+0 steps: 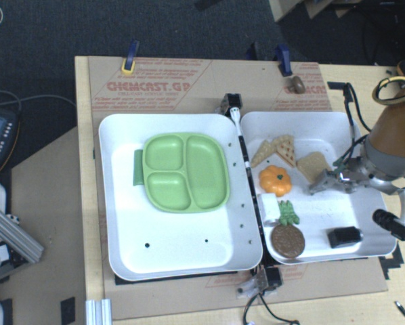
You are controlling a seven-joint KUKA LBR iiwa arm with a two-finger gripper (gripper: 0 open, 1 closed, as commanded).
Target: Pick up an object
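Observation:
The right bin (338,128) holds several toy foods. Two tan cracker wedges (275,150) lie at its far left, and a tan bread slice (312,164) sits beside them. In front of the wedges is an orange pumpkin (275,180). A brown pineapple with green leaves (287,235) rests at the near left corner. A black block (343,236) lies near the front rim. My gripper (322,181) hangs low in the right bin, just right of and in front of the bread slice, and seems to touch its edge.
In the left bin (121,202) a green divided plate (186,171) lies on a green pad. A white piece (270,209) sits by the pineapple leaves. The arm (392,141) covers the right bin's right side. Clamps stand at the bench's far edge.

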